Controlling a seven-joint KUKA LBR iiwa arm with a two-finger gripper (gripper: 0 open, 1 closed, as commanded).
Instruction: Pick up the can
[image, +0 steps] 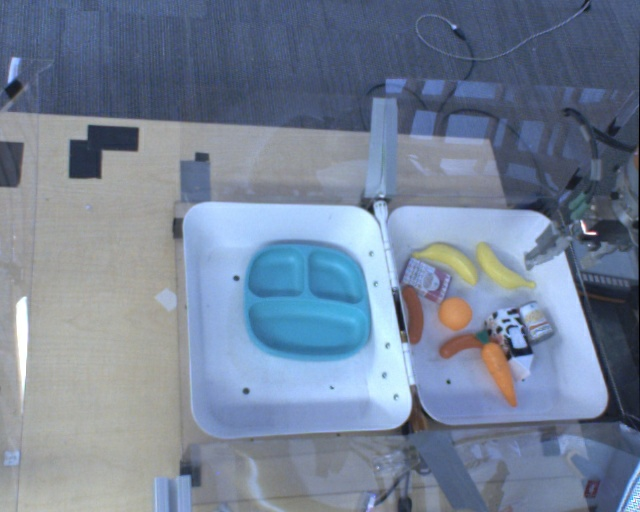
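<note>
While can (537, 323) lies in right bin (560, 395) nr its right edge, gripper (549, 246) hovers at back-right corner. Grip state: can't tell. Prob. pre-approach.

Blue tray (305, 302), orange carrot (498, 372), yellow bananas (447, 261).

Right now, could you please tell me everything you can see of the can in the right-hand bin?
The small silvery metal can lies tipped on its side on the floor of the right shallow white bin, toward that bin's right side. It is a short cylinder with a pale band that looks like a label; any print is too small to read. Its left end touches the black-and-white patterned toy. The claw is above it in the view, apart from it.
</note>
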